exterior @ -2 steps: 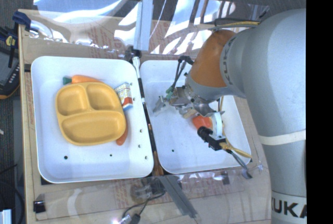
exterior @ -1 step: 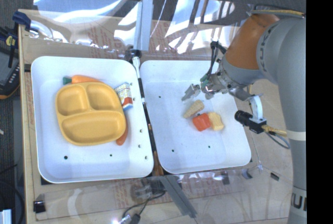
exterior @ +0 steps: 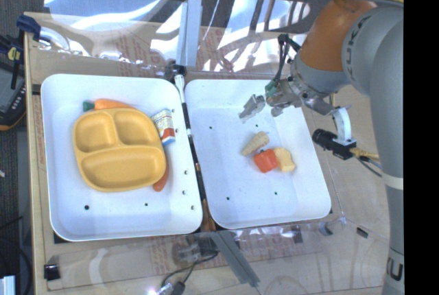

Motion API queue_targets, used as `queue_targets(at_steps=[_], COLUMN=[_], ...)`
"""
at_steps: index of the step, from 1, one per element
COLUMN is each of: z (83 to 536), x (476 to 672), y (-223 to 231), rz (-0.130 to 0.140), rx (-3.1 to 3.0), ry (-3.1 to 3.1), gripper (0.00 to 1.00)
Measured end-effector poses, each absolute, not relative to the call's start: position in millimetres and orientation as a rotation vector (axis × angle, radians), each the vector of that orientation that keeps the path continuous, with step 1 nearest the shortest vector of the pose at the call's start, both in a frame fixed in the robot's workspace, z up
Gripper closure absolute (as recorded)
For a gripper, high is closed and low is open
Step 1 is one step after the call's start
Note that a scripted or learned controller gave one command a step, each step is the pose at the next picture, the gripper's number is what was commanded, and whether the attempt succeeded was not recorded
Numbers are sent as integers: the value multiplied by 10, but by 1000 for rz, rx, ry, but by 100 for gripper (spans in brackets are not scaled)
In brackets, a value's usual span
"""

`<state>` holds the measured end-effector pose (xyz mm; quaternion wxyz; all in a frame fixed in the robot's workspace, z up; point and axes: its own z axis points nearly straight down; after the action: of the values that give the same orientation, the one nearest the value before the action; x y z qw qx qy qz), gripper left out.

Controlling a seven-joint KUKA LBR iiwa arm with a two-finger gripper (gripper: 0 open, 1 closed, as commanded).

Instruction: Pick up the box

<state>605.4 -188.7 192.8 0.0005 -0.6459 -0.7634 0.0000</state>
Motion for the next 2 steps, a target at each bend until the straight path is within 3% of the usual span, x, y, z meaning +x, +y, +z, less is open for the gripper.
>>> queue_targets(at_steps=[1, 2], z=[901, 920], x=[5709, 6312], y=[-1733, -2067], rz=[5, 1], rx=[-2111, -2174], ry=[-2319, -2266], gripper=[0, 0])
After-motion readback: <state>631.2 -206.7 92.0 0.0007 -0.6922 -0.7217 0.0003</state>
